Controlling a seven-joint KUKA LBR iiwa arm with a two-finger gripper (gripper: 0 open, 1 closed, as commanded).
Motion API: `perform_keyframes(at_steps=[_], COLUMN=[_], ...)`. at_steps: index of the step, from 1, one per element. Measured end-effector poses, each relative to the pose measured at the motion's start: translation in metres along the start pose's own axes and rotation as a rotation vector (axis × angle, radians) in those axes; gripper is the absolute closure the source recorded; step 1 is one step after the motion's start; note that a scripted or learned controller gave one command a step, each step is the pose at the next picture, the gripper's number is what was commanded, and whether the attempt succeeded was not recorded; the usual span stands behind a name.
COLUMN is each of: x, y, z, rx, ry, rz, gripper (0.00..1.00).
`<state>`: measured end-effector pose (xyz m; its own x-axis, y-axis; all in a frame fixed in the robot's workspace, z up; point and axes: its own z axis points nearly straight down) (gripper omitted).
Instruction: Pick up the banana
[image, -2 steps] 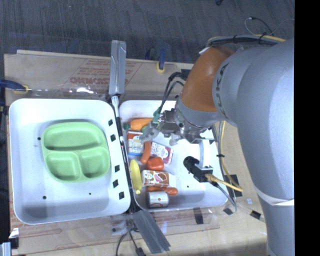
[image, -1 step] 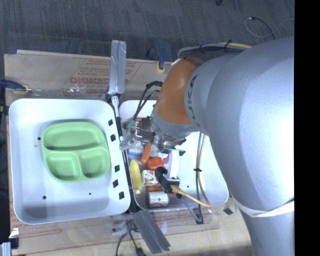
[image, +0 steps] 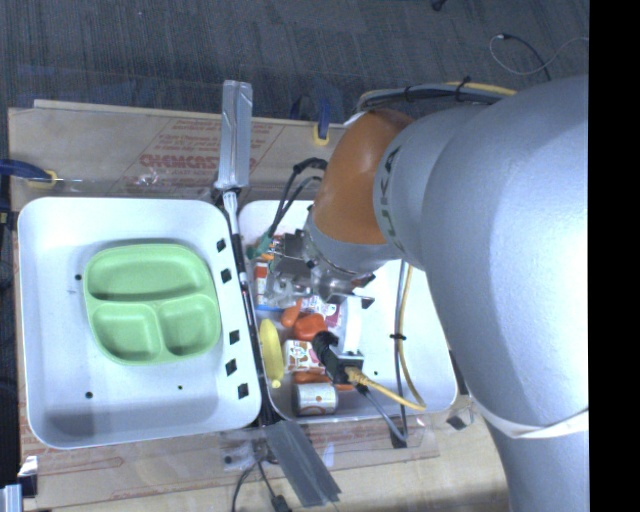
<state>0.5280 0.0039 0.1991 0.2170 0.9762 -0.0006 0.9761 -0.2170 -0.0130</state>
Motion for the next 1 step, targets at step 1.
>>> perform_keyframes(at_steps=[1], x=[-0.0579], y=[0.0507], z=[-0.1473], rx=[-0.013], ry=[-0.002], rz=[-0.356], gripper=[1.0])
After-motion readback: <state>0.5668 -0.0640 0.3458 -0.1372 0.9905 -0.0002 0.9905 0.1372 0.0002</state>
